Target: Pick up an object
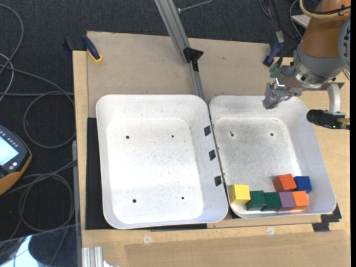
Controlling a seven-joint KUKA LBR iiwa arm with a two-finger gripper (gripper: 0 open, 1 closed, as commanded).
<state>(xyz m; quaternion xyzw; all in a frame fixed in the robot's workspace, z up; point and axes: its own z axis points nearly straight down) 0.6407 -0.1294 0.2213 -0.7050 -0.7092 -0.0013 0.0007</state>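
Several small coloured blocks crowd the near edge of the right bin (311, 143): a yellow block (240, 193), two green blocks (264, 200), a purple block (287, 199), an orange block (300, 198), a red-orange block (285, 182) and a blue block (303, 183). My gripper (273, 99) hangs over the far rim of the right bin, well away from the blocks, and nothing shows between its fingers.
The left bin (150, 160) lies beside the right one. A slanted metal bar (175, 29) runs down to the gap between the bins. Blue clamps (92, 47) grip the board's far corners. Cables cover the floor at left.
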